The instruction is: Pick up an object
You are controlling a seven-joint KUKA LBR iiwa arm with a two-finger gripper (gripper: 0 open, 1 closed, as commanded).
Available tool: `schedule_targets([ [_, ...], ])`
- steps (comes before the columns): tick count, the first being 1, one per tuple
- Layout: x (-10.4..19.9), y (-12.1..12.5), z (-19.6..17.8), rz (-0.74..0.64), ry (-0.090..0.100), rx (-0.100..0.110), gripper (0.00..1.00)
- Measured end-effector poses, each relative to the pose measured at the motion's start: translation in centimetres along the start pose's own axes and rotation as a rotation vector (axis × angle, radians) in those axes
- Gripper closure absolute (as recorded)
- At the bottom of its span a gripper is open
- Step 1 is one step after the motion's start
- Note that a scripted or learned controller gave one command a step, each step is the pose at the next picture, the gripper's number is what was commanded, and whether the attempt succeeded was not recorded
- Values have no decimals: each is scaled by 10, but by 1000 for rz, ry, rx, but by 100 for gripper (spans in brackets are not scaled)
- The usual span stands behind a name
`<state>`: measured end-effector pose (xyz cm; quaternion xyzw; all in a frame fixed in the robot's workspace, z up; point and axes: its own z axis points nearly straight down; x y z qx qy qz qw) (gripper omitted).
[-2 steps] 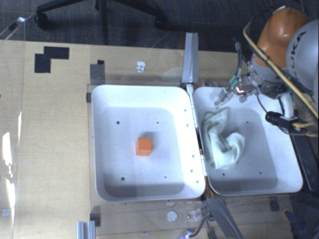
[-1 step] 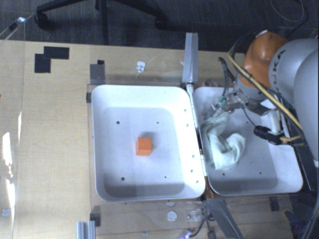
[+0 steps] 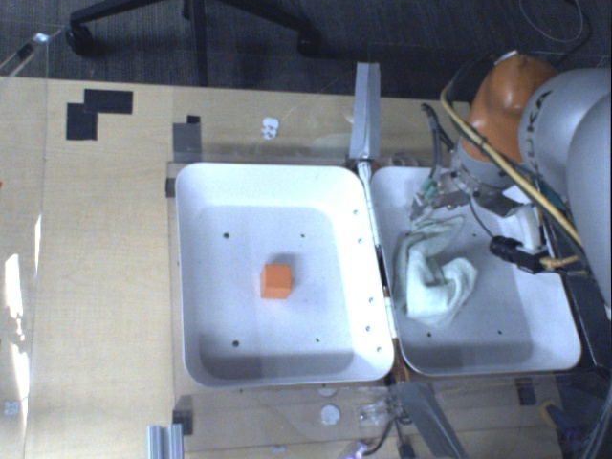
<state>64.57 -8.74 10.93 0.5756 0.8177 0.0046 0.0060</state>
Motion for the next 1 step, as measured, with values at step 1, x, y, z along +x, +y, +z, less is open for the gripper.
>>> schedule_targets([
  [1, 47, 20, -100, 20, 2, 7, 100],
])
